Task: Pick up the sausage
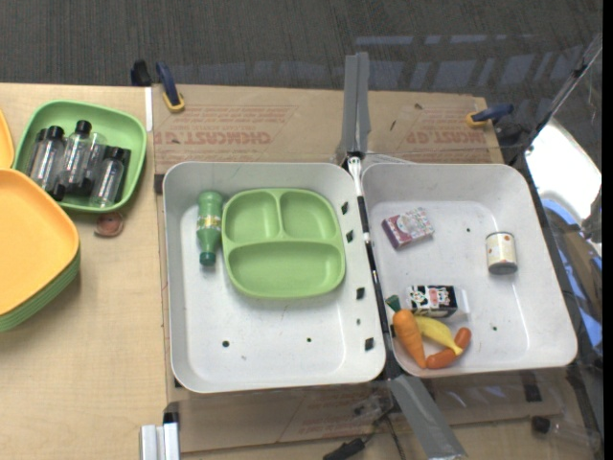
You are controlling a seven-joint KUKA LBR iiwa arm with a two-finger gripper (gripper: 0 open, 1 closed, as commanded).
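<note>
In right bin's (536, 286) near corner | sausage (450, 353) touching banana (433, 331) | claw state: cannot tell

In the left bin (192, 353) a divided plate (283, 242) lies toward twelve o'clock, a bottle (209, 225) at its nine. In the right bin (536, 333), the sausage (448, 352) lies at seven o'clock, touching a carrot (410, 337).

Floor (287, 17): dark grey carpet beyond my bench.
Bench (115, 353): pale wood, cardboard sheet (316, 132) across it.
Right edge: bright glare (565, 171), possibly a window.
</note>
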